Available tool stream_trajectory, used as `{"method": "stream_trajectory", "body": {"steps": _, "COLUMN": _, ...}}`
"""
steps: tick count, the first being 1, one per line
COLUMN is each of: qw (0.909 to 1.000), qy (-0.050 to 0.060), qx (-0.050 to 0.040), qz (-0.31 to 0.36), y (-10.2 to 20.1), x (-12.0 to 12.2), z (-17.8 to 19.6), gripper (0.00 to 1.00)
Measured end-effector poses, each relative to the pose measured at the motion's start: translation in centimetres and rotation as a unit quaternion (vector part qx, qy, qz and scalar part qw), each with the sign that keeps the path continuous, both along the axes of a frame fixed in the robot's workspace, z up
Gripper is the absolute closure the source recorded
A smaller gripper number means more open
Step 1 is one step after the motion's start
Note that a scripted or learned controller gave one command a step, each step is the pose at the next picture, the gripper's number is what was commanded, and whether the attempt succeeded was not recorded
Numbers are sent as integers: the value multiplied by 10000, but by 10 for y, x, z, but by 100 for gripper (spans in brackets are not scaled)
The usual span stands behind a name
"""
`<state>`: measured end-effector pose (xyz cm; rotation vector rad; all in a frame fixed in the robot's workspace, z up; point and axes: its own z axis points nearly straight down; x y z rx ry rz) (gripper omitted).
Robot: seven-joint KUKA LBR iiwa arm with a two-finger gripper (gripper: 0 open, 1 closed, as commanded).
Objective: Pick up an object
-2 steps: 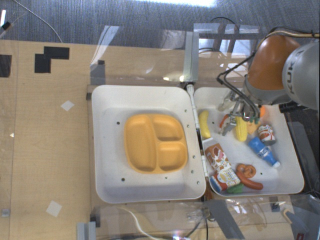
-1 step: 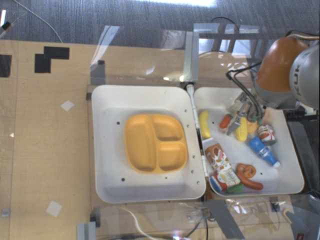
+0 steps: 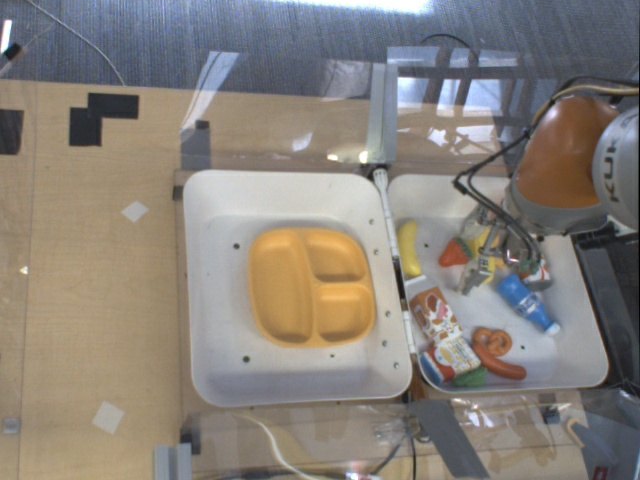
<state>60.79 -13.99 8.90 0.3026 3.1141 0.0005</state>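
My gripper hangs low in the right bin, with the arm's orange band above it. A small red-orange piece lies just to its left, and something yellow shows right behind it. To the gripper's lower right a blue bottle lies on its side. A yellow banana rests against the bin's left wall. I see nothing clearly held in the gripper.
Near the right bin's front lie a red-and-white snack packet, a brown pretzel-like ring, a red sausage and a green piece. The left bin holds a yellow divided tray.
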Motion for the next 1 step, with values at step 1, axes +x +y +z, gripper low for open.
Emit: {"method": "stream_trajectory", "body": {"steps": 1, "qw": 9987, "qy": 2, "qx": -8, "qz": 504, "y": -15, "x": 40, "z": 0, "gripper": 0}}
